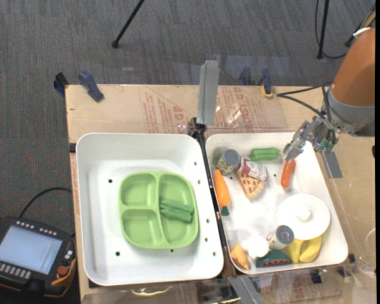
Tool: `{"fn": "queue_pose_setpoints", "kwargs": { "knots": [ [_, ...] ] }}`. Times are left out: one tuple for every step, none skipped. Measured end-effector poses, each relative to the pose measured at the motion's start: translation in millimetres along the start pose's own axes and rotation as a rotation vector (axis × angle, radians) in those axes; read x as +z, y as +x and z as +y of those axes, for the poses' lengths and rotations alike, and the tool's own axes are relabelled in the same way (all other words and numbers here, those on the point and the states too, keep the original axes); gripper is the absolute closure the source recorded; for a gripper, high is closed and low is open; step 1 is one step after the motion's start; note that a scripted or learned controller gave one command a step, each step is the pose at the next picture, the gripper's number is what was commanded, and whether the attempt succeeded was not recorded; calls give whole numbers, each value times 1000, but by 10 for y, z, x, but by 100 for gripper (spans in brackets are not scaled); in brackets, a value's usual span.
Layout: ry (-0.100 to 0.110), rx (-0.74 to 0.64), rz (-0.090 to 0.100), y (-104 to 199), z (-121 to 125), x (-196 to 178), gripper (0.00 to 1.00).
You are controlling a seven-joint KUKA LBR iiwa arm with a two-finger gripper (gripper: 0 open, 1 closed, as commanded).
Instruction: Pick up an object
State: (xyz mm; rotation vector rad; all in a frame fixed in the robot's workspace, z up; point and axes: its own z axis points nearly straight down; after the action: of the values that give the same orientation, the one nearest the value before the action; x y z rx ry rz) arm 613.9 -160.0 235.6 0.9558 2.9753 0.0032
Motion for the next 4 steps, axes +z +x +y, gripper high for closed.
{"fn": "queue_pose_setpoints", "kwargs": {
  "knots": [
    [8,-161,28,789,-271,1223,100],
    [5,-161,18,758,-259,1174,0],
    [7,-74,21,148,127,1508,0],
    [5,16,14,325,545,1477,0]
  ]
}}
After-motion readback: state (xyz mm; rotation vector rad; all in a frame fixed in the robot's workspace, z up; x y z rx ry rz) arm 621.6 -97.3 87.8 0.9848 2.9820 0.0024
